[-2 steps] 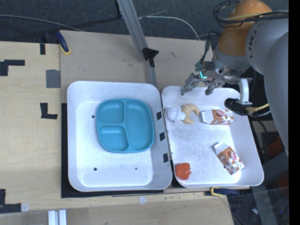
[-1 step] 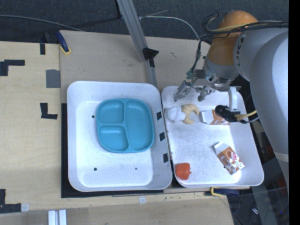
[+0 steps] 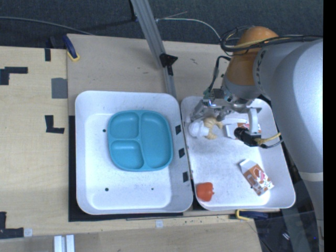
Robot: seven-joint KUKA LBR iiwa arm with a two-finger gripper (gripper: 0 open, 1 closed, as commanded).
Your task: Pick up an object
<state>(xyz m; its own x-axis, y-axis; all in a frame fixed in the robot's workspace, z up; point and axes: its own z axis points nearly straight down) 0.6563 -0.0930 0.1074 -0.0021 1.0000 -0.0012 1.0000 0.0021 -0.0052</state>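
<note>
White and tan toy [image 3: 202,128] lies just below-left of the gripper [image 3: 212,111], near the right bin's [image 3: 278,193] top; whether it is gripped I cannot tell. Farther below sit an orange piece [image 3: 205,191] and a printed packet [image 3: 256,177], its writing unreadable. Left, a teal plate [image 3: 140,140].

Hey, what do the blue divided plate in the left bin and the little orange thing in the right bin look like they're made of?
The blue divided plate looks like moulded plastic with a matte finish: even colour, rounded compartment ridges, soft sheen. The orange thing looks like smooth plastic or rubber, uniformly coloured and slightly glossy; it is too small to say which.
</note>
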